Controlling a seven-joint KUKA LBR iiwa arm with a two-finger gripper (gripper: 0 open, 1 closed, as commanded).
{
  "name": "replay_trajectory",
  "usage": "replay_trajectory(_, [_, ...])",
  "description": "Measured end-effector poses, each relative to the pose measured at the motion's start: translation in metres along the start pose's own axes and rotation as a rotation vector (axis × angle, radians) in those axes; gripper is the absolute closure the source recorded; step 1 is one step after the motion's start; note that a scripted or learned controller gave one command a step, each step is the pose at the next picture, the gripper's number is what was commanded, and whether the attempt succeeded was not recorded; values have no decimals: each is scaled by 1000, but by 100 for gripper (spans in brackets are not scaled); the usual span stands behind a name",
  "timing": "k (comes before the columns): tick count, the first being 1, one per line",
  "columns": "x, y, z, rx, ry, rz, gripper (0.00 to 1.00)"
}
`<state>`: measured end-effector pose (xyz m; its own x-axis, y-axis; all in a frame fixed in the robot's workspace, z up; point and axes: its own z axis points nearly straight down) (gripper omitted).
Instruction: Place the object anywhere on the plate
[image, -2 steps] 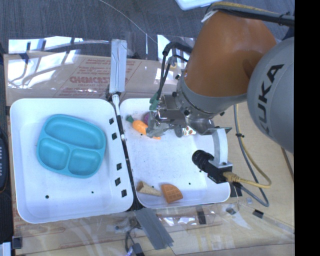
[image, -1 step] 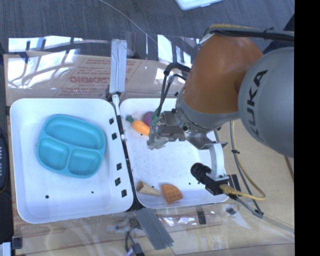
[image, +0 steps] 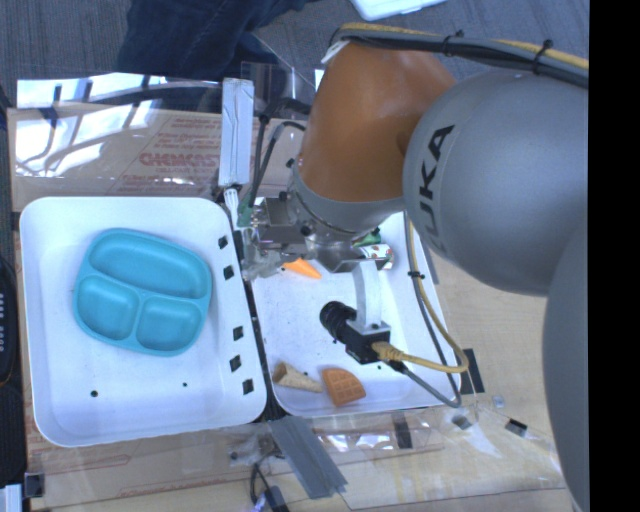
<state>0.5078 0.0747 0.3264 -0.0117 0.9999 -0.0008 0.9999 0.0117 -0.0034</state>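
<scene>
Orange piece (image: 301, 267) seen in right bin (image: 300, 330), near its upper left corner, just under arm's wrist. Hand (image: 290, 255) placed right beside it; hand's state cannot be told, grasp not confirmed. Step judged as pickup. Next move: object lifted, carried left over divider to blue plate (image: 143, 291) in left bin (image: 50, 380). Cone-shaped piece (image: 296, 377) and toast-like piece (image: 343, 385) left lower in right bin. Black camera unit (image: 350, 330) and cable noted nearby.

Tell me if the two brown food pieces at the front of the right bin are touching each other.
Cannot tell. In the camera view the cone-shaped piece and the toast-like piece lie side by side with edges that seem to meet, but no clear contact or gap shows.
</scene>
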Motion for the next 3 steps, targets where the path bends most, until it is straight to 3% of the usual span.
replay_trajectory(1, [40, -22, 7, 2, 0, 0, 100])
replay_trajectory(2, [29, 10, 61, 6, -3, 4, 100])
replay_trajectory(3, [-36, -16, 29, 0, 0, 7, 100])
